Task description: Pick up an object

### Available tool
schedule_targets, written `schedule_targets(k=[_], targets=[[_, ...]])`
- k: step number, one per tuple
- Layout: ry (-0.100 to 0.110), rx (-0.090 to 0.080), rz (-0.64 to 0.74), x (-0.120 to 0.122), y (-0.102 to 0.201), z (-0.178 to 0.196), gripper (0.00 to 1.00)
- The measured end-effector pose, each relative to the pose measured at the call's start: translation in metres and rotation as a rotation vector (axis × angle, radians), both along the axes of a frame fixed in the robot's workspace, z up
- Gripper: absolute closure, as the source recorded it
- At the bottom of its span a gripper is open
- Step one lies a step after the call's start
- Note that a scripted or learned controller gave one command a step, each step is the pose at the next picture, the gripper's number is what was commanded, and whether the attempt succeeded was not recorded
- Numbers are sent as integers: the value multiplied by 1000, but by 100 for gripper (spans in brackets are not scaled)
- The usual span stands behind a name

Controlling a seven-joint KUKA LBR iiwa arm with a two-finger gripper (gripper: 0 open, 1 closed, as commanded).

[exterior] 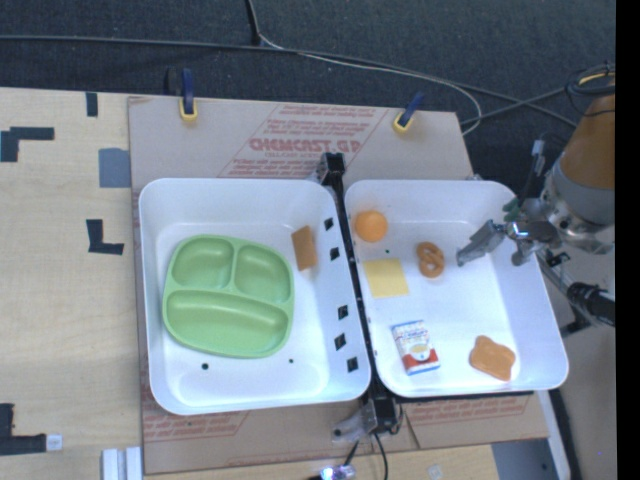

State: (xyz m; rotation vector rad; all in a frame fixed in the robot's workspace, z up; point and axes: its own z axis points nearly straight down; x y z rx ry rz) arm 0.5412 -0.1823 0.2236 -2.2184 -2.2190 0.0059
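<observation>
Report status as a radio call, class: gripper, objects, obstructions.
Gripper open, nothing held, over right bin. Pretzel nearest, apart from orange ball and yellow square. Path unobstructed.

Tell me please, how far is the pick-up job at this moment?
Nothing looks picked up yet. The pincer is over the right bin near its right rim, open, with nothing between its fingers. The pretzel lies closest to it; the orange ball, yellow slice, small carton and bread piece lie on the bin floor. Left to do: descend, close on one object, lift.
</observation>
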Motion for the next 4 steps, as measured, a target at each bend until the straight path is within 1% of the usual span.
schedule_targets(k=[2, 3, 4], targets=[[3, 1, 1, 1, 7, -129, 0], [-2, 1, 2, 3, 7, -115, 100], [-9, -1, 2, 0, 9, -53, 100]])
